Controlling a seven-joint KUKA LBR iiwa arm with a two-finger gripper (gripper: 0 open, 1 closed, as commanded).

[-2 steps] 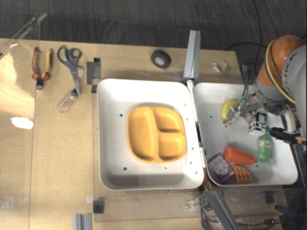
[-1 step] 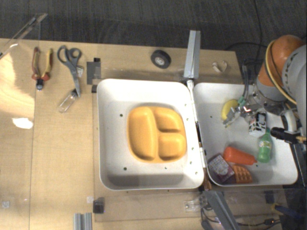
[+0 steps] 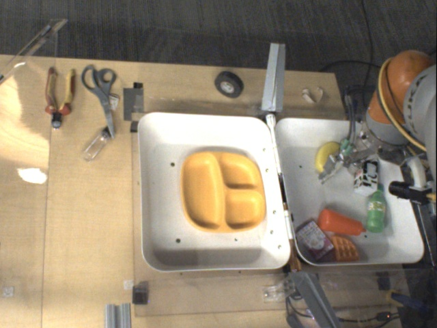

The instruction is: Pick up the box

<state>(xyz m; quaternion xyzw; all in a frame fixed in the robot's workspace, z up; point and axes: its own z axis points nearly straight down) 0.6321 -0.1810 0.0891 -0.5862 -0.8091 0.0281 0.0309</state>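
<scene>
I see a pale wooden tabletop (image 3: 68,203) on dark carpet (image 3: 171,5), with scissors (image 3: 102,91), red pliers (image 3: 58,94) and a tape roll (image 3: 229,83) along its far edge. The left bin (image 3: 157,183) holds a yellow divided tray (image 3: 222,188). In the right bin (image 3: 300,156), the purple box (image 3: 313,236) lies near the front left corner. The tool (image 3: 334,166) hangs by a banana (image 3: 326,154), released, grasping nothing.

A robotics lab: wooden bench (image 3: 82,203) with pliers (image 3: 58,96), scissors (image 3: 102,94) and tape roll (image 3: 229,84).
</scene>
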